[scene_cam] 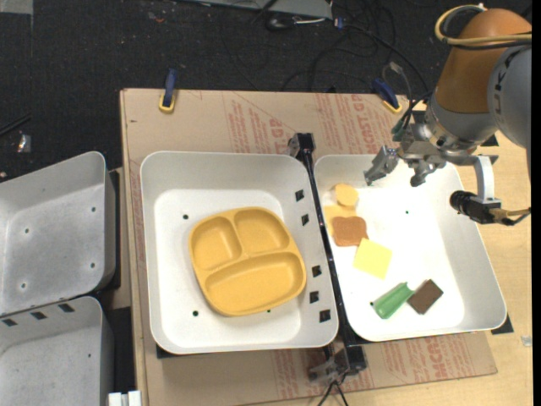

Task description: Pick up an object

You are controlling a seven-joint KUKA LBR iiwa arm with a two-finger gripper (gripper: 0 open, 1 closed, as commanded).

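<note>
**Hovering over the right bin with nothing held — where a pick could fail**

Reaching in from the right, the grey arm with its orange band (473,49) hangs above the far edge of the right-hand shallow white bin (461,252). Its two-finger gripper (398,168) has its jaws spread wide, one dark finger to either side, with nothing between them.

Largest in sight is the yellow plastic divided tray (247,260), lying flat in the left white bin (161,227). Its broad, low shape offers little but the rim for two fingers to close on, so a try at it would likely slip off.

The likelier targets lie in the right bin, well below the jaws. A pale yellow square block (373,258) touches the corner of a brown toast-like slab (347,230), which in turn sits just beside a small round orange piece (346,196). This cluster hugs the bin's left wall, and that is the main risk — a finger coming down there could strike the wall or the black divider strip (321,227), or land on a neighbour and shove the lot aside.

Nearer the front, a green tapered piece (391,300) touches a dark brown block (424,296). Closing on one may drag the other or pinch both loosely, so the thing drops on the lift.

All of these pieces look flat, so a descent that stops short would close on air.
</note>
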